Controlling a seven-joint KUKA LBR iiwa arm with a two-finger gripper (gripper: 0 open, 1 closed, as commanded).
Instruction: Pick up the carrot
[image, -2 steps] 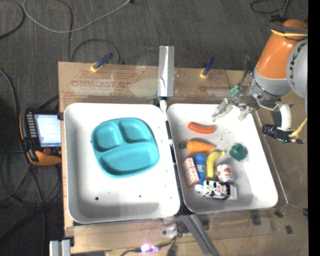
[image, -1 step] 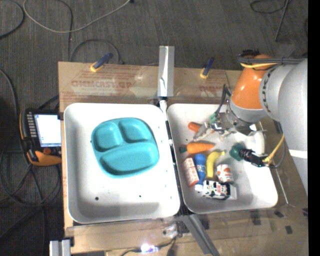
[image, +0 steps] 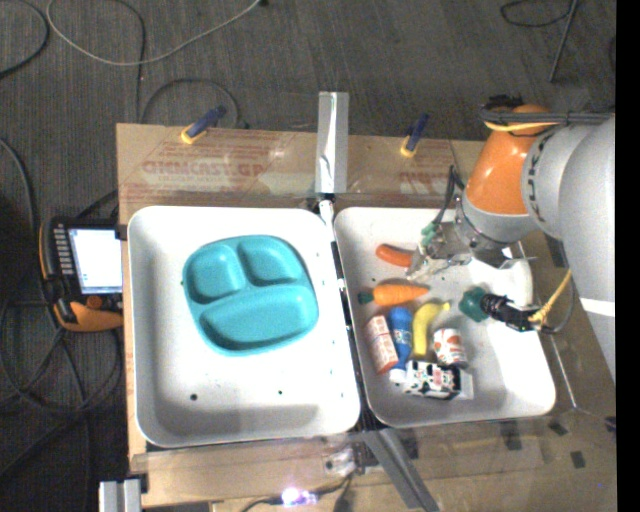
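Carrot first, though you should read the scene from the biggest things down: the left bin holds a teal divided tray, and the right bin holds the clutter. The arm reaches in over the right bin's upper part. The gripper hangs just above the carrot, which lies free on the bin floor beside a second orange piece. You can't tell its grip state. Judged as the approach step; next you need a descent centred on the carrot.
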